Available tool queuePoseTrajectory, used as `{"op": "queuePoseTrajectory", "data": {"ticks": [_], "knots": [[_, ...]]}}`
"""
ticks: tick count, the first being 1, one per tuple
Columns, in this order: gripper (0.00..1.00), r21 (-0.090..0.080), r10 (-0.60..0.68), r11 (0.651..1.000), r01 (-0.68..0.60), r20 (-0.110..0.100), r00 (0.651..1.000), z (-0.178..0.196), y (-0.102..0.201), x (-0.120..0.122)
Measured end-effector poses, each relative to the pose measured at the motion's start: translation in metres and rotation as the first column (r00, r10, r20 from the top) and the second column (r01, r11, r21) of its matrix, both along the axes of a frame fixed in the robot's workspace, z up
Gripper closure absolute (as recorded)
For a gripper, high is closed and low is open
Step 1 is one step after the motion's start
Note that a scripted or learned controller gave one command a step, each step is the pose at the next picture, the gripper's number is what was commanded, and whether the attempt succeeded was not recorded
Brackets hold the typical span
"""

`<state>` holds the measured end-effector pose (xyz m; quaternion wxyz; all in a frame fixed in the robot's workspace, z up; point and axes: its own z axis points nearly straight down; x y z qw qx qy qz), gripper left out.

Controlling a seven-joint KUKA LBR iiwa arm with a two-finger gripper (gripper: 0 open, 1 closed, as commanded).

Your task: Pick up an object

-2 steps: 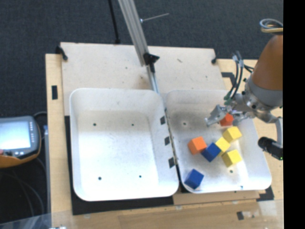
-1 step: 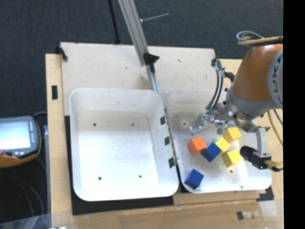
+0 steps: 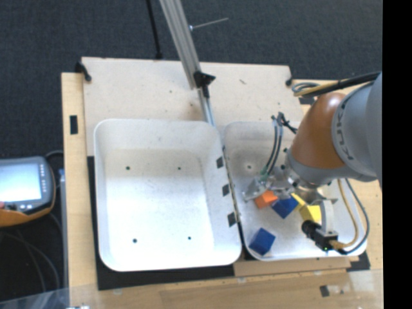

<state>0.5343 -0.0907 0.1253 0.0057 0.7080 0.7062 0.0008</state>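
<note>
A blue block point(image 3: 262, 240) lies alone near the front rim of the right bin point(image 3: 248, 140). Behind it, the pincer point(image 3: 273, 195) hangs low over an orange block point(image 3: 265, 200), a second blue block point(image 3: 284, 208) and a yellow piece point(image 3: 309, 211); whether it is spread or pinching, I cannot tell.

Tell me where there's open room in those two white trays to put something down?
The left shallow white bin shows bare floor from wall to wall. In the right shallow white bin, only the far corner beside the dividing wall looks free; the orange block, two blue blocks and yellow piece crowd beneath the grey arm.
</note>
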Motion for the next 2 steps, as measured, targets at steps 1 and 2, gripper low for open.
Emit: {"op": "queuePoseTrajectory", "data": {"ticks": [1, 2], "knots": [[1.0, 0.003, -0.003, 1.0, 0.003, 0.005, 1.0, 0.013, 0.0, 0.002], [1.0, 0.005, 0.006, 1.0, -0.006, 0.001, 1.0, 0.105, 0.004, 0.023]]}}
